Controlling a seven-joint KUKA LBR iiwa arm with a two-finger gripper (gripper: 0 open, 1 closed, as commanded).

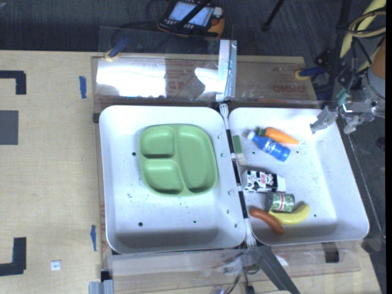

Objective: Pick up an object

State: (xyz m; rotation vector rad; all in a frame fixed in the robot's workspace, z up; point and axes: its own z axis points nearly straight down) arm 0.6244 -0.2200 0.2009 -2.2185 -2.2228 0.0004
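Note:
The right bin (331,182) holds several small objects. An orange carrot (282,136) lies at the back beside a blue bottle (269,146). A black-and-white carton (261,180) sits near the bin's left wall. At the front lie a green can (282,202), a yellow banana (295,214) and a red sausage (266,220). My gripper (336,120) hangs over the right bin's far right corner, to the right of the carrot and apart from it. It is open, with nothing between its fingers.
The left bin (116,182) holds a green divided plate (177,158). A clear plastic panel (159,72) stands behind the bins. Cables and stands crowd the floor at the back right, and a handheld pendant (190,16) lies beyond the bench.

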